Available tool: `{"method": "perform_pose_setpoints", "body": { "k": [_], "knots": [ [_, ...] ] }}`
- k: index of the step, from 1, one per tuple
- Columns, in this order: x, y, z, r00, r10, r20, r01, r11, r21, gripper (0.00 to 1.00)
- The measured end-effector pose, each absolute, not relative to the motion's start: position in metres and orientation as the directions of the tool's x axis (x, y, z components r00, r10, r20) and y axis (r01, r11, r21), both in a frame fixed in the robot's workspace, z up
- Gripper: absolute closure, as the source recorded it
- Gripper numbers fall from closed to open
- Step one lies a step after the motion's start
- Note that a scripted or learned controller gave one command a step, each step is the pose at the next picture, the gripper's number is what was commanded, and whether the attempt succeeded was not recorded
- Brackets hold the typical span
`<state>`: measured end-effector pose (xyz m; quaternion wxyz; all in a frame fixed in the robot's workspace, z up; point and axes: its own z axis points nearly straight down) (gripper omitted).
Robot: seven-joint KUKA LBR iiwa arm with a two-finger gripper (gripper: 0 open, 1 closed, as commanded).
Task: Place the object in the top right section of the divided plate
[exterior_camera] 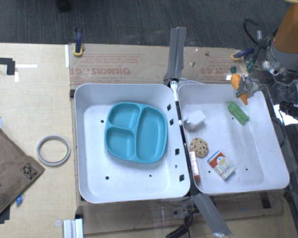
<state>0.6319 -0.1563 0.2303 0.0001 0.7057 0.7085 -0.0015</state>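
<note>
Your claw (242,89) hangs over the far edge of the right bin (268,180), and you can see an orange, carrot-shaped object (237,83) pinched between its fingers, tip pointing down. So the pick looks done; the carry and the drop are left. The teal divided plate (137,132) sits in the left bin (89,182), well apart from the claw, with all three sections bare. It looks like smooth moulded plastic with rounded corners and raised ribs.

Lying in the right bin you have a green pod-like piece (238,112) just below the claw, a pale blocky piece (194,118), a round chocolate-chip cookie (199,147) and a small printed carton (221,165). Out on the counter (30,103) at left lies a grey tape ring (53,149).
</note>
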Motion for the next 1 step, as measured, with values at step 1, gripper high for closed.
{"method": "perform_pose_setpoints", "body": {
  "k": [1],
  "knots": [
    [0.6569,-0.1037,0.2551,0.157,0.988,-0.002,0.988,-0.157,-0.001,1.0]
  ]
}}
